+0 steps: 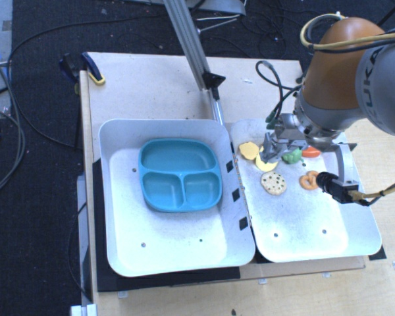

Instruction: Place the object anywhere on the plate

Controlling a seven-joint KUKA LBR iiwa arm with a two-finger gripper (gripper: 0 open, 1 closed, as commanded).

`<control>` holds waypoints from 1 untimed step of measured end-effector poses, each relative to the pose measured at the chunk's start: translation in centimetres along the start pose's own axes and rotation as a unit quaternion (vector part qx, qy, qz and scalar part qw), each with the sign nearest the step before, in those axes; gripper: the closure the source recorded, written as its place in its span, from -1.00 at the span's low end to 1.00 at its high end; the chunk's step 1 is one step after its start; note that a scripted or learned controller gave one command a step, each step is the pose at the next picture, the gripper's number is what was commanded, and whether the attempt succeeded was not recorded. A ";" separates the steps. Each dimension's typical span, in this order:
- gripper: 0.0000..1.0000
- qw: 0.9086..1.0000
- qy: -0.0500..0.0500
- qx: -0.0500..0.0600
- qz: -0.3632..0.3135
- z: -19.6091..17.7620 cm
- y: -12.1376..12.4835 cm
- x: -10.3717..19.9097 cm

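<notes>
A blue plate [179, 157] with three compartments lies in the left bin [122, 232]. The right bin [316, 236] holds small food toys along its far side: two yellow pieces [249, 151] [267, 166], a speckled cookie [274, 184], a green piece [292, 155], a red piece [311, 153] and an orange ring [308, 180]. My gripper [271, 150] is low in the right bin, between the yellow pieces and the green piece. The wrist hides what lies directly under it.
A slanted metal pole [187, 38] comes down to the far edge between the two bins. A black connector with a cable [336, 188] hangs over the right bin beside the orange ring. Black clips [238, 191] sit along the seam between the bins.
</notes>
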State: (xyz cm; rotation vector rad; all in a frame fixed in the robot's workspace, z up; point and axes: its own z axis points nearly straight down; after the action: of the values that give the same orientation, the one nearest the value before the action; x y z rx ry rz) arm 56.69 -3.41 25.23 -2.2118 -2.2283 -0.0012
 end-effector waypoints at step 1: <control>1.00 1.000 0.000 0.000 0.000 -0.1 -1.0 5.7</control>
State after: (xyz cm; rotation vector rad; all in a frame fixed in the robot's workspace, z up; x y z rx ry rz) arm 55.65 2.31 25.35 -2.2110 -2.2287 -0.0012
